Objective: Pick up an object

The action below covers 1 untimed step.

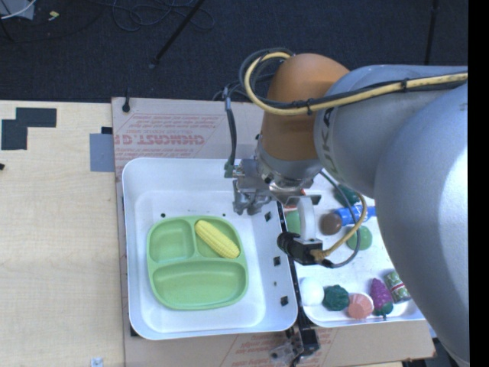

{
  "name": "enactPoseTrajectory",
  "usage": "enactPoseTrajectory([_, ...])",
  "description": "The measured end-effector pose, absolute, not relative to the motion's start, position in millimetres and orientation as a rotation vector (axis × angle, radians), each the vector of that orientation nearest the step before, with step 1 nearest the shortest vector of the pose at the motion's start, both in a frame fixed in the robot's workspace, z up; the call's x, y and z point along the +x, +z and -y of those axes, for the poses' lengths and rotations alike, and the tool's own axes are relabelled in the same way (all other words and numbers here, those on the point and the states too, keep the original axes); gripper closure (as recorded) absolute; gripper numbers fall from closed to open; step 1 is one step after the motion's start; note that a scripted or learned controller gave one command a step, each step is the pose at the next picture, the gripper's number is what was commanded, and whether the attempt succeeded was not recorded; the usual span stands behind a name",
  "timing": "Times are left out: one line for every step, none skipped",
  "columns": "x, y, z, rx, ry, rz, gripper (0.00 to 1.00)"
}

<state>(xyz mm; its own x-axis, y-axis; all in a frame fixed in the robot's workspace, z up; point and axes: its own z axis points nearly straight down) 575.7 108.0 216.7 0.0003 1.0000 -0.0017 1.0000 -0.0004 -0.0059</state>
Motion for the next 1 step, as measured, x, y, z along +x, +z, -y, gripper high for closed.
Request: enactPoseTrajectory([585.7,222.3,-111.8,-2.217,0.004,2.223,1.0])
